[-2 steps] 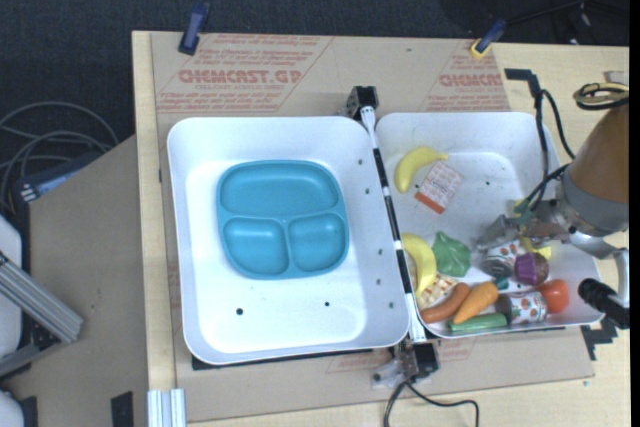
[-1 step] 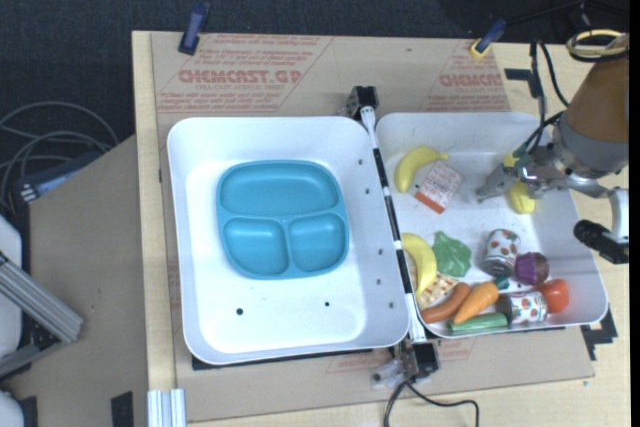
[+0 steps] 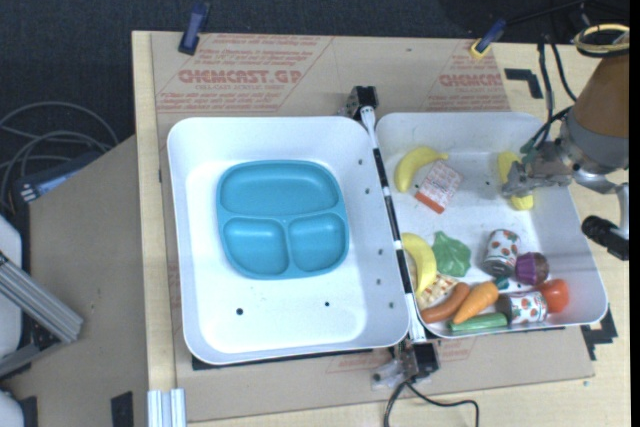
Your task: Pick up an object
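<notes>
Yellow piece (image 3: 520, 199) lies just beneath my gripper (image 3: 527, 177) in the right bin (image 3: 480, 127). Approach step, I judge; jaw state: cannot tell. Next: descend, close squarely.

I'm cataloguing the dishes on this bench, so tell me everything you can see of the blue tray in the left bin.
The blue tray is a light blue divided plate, plastic by its look, with rounded corners and a raised rim. It has three compartments: one wide one along the far side and two smaller ones side by side along the near side. All three look bare. It lies flat and upright on the floor of the left bin, roughly in the middle, slightly toward the far wall. Nothing else touches it.
</notes>
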